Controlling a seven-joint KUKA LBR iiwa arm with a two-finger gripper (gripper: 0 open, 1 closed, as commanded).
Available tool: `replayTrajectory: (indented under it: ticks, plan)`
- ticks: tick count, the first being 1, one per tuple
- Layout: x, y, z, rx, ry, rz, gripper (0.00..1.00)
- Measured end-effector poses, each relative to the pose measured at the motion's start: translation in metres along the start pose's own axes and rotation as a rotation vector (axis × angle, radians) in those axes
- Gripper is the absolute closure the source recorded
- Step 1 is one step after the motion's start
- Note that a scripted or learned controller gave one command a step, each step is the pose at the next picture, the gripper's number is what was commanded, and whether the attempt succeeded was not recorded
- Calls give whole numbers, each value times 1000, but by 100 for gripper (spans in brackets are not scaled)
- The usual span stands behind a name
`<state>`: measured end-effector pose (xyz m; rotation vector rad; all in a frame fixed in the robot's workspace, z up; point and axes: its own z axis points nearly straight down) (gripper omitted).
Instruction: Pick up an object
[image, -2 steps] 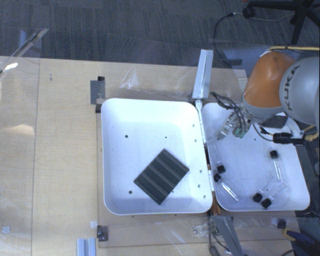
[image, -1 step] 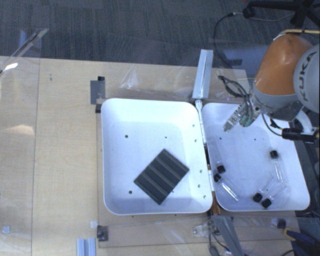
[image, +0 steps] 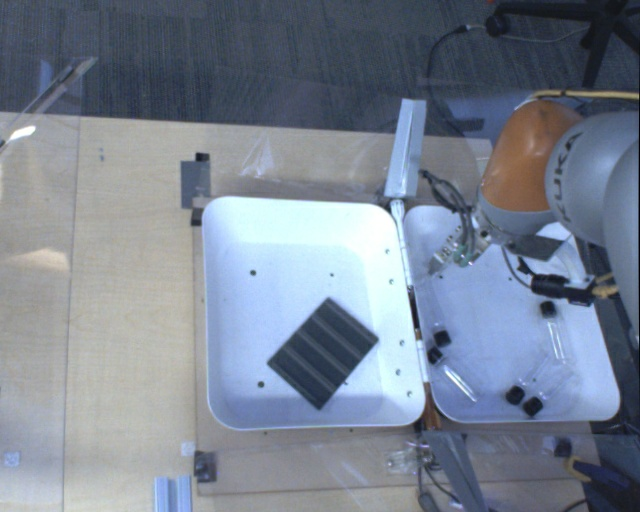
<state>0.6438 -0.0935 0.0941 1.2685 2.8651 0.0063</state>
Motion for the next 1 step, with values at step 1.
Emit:
replayTrajectory:
  ticks: [1]
  plan:
    - [0,0,0,0,0,0,0]
